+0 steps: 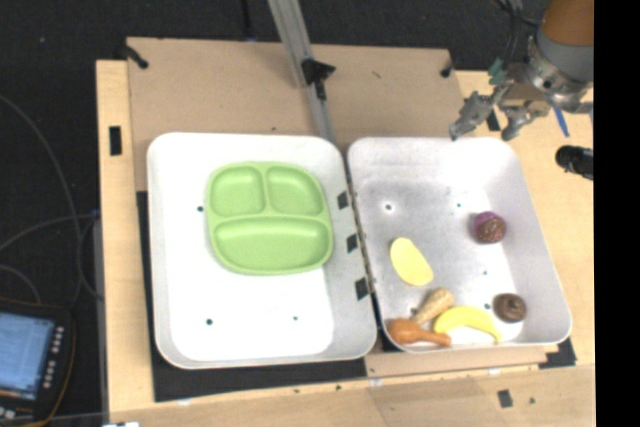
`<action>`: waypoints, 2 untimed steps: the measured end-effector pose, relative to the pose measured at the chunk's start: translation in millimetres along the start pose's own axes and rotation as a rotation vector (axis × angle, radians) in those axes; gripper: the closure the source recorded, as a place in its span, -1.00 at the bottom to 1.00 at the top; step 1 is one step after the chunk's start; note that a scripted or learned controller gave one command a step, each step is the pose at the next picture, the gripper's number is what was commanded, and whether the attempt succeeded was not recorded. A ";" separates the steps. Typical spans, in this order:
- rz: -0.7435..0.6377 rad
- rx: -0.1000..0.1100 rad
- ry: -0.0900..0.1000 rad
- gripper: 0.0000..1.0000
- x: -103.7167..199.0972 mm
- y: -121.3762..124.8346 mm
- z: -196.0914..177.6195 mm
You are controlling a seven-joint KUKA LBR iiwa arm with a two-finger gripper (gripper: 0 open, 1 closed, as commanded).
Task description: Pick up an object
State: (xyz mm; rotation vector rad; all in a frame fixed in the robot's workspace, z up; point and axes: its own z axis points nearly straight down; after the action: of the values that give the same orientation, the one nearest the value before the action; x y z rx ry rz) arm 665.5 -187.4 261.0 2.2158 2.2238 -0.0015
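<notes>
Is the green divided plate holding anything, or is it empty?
Empty. The green divided plate in the left bin shows bare green in all three compartments.

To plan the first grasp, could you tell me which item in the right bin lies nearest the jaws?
The purple round item, lying alone high in the right bin; the yellow pieces and the brown round item lie farther from the gripper.

Right bin (520, 185) is wide open up top and through the middle. All the clutter sits at the near edge: banana (467, 322), carrot (418, 334), brown ball (509, 307) bunched together, chip (410, 261) just above, purple ball (488, 228) off alone by the right wall.
</notes>
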 end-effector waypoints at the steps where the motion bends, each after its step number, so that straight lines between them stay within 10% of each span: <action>1: -0.001 0.001 -0.001 -1.00 -0.2 -0.1 0.0; 2: -0.002 0.003 0.000 -1.00 1.6 7.4 45.1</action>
State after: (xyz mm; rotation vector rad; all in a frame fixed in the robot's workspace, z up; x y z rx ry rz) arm 672.9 -185.8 215.9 2.2145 2.2277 -0.0043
